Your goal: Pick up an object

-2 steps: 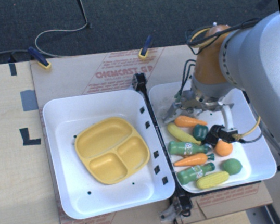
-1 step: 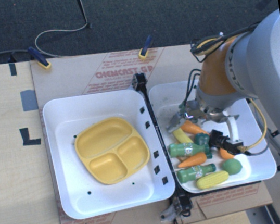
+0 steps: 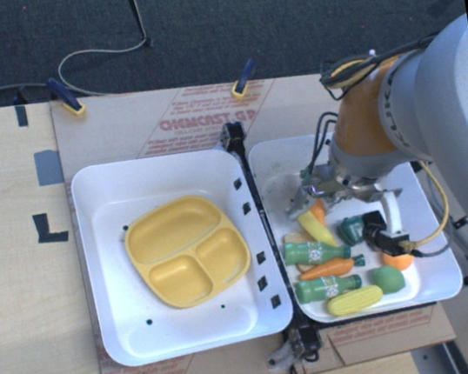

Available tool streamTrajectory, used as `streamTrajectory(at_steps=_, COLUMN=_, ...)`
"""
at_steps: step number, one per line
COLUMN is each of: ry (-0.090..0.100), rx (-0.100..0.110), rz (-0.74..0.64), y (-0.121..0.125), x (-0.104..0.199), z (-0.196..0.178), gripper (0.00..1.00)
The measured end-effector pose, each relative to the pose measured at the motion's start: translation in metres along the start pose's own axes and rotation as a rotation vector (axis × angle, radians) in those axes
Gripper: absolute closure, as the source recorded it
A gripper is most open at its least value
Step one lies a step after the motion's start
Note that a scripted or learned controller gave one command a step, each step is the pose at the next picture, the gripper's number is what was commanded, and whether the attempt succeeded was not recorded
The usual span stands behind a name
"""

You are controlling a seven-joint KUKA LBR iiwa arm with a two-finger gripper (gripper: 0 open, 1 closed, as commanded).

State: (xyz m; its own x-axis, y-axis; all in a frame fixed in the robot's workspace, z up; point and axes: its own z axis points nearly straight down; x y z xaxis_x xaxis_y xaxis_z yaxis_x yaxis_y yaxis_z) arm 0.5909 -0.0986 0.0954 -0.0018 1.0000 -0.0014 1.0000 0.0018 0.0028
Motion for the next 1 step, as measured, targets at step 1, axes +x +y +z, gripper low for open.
streamTrajectory(at_steps=1, ry=0.002, rx=0.002, rz=-0.001, y=0.0225, x=0.0771, z=-0.0894, gripper=1.00)
